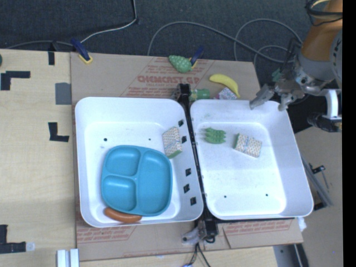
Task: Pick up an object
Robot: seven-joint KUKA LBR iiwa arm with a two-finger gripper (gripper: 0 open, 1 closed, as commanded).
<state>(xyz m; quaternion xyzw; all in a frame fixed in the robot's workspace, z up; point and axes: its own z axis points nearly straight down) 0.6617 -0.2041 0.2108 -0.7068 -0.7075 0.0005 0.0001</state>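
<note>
So the gripper [271, 98] is hanging over the far right corner of the right bin [289, 166], jaws spread fairly wide with nothing between them, which looks like a staging pose before a descent rather than a grab. My guess is the targets are the two things lying loose in that bin: a small green leafy toy [214, 136] toward its left side and a patterned little packet [247, 145] just right of it, both flat on the floor with room around them, so easy picks. The left bin [89, 149] has a blue divided plate [136, 180], an orange sausage-looking thing [122, 216] wedged at its near edge, and another patterned block [173, 142] leaning by the divider. A banana [225, 83] sits outside on the cardboard, far side of the bench.
</note>
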